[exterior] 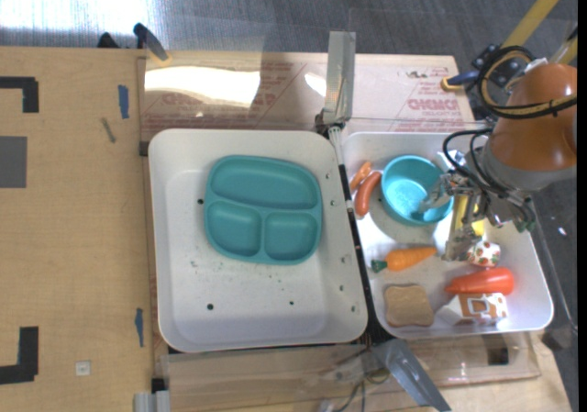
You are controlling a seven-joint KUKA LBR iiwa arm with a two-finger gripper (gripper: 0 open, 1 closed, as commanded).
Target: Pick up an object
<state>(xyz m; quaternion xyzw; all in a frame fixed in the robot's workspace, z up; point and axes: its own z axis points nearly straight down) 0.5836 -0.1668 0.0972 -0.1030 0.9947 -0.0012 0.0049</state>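
Note:
The right bin (539, 283) holds several toy foods. A blue bowl (406, 186) stands at its back left, with two orange-red sausages (366, 190) beside it. A carrot (410, 259) lies mid-bin and a bread slice (408, 305) near the front. At the right are a red-spotted white ball (484, 254), a red piece (479, 283) and a small white and orange toy (481, 308). My gripper (463, 234) hangs low in the right bin, between the bowl and the spotted ball. A bit of yellow shows against it.
The left bin (179, 245) carries a teal divided plate (263, 208). A metal divider (340, 80) rises between the bins at the back. Cardboard (64, 217) covers the bench on the left. Cables and a yellow bar (541, 6) sit at the upper right.

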